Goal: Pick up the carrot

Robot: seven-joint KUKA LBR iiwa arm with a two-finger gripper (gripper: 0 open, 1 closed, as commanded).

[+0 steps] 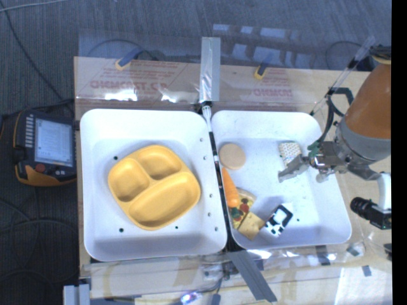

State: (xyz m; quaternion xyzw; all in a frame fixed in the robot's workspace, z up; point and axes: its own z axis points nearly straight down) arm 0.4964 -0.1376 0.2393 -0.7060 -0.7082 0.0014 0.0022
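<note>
Lying along the right bin (pixel 331 170)'s left wall: carrot (pixel 230 189), likely light, rigid, smooth; best pinched across its mid-length. Gripper (pixel 294 168) hovers well apart over the same bin, its opening indiscernible, nothing seen held.

bins (pixel 191 122): smooth glossy white plastic | plate (pixel 154 186), far left of claw (pixel 294 168): glossy yellow plastic | carrot (pixel 230 187), left of claw: matt orange | claw: dull grey metal | floor (pixel 51 49): rough grey carpet

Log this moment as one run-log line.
hand: above right bin, apart from carrot | orange carrot: lying by right white bin's left wall | pick: not yet done
</note>
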